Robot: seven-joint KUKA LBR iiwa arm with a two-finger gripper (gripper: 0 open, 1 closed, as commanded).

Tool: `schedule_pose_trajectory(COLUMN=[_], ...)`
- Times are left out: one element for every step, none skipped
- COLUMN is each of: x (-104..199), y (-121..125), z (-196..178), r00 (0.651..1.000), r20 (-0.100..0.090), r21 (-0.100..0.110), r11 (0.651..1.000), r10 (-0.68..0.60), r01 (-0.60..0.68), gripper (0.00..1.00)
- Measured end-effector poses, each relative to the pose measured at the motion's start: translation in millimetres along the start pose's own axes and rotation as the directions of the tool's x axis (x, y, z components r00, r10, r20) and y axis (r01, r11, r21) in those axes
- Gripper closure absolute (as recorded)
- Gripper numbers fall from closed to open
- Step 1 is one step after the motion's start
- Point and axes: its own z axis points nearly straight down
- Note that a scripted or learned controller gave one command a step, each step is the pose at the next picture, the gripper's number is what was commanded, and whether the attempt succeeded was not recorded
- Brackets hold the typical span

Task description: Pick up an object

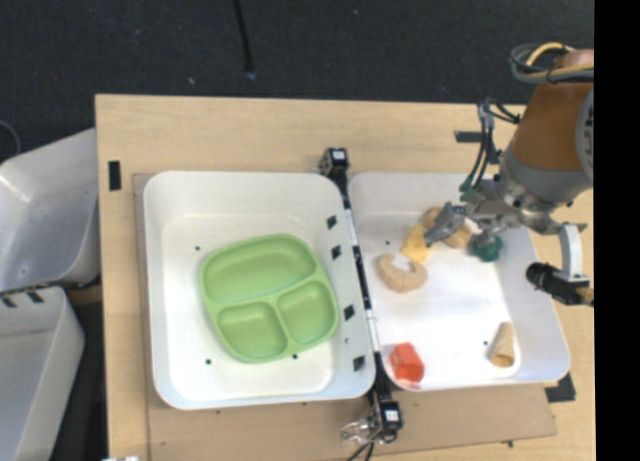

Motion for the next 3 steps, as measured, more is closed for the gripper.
schedule_pose_trajectory(x=[0.2,5.7,4.5], y=[2.9,8.2,8.8], z=[-8.2,37.5,89.4], r00=[1.000,1.000,1.000], r20=[0.002,0.003,0.003], r21=[-0.014,-0.012,-0.012], r11=[1.000,1.000,1.000], r10=[-0.003,-0.005,-0.002], r01=[0.003,0.005,0.002], gripper=[0.00,0.00,0.00])
